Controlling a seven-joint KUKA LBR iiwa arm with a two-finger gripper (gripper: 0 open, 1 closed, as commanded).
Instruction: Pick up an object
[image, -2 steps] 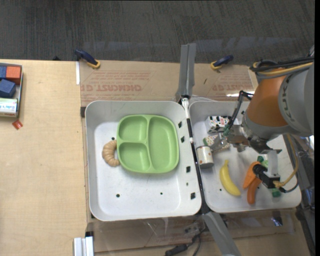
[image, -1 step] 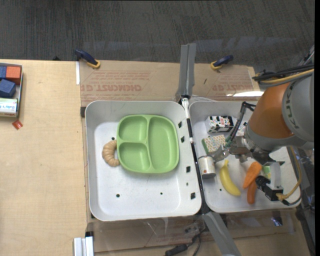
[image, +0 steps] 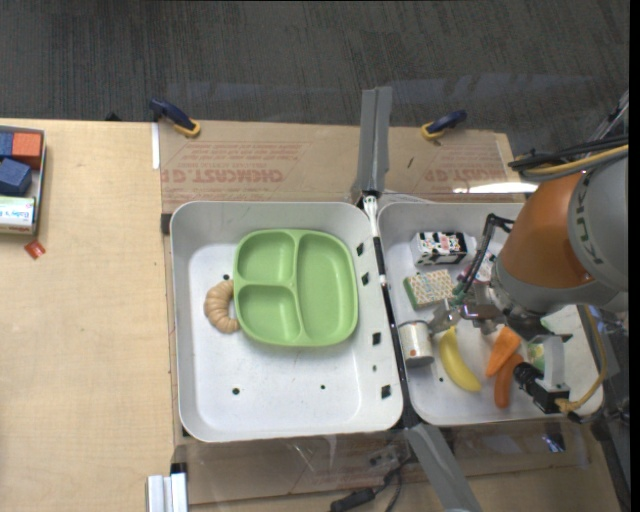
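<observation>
We see a croissant (image: 219, 306) touching the left edge of the green divided plate (image: 297, 287) in the left bin (image: 190, 330). Right of the plate, a banana (image: 458, 362) and carrot (image: 503, 352) lie beneath the pincer (image: 478, 312); we cannot tell its opening.

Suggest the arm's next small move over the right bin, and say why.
Probably a short straight descent: the two-finger gripper sits low in the right white bin, just above the yellow banana, beside the small silver can and orange carrot. Nothing visibly sits between its fingers, so no pick has happened yet.
</observation>
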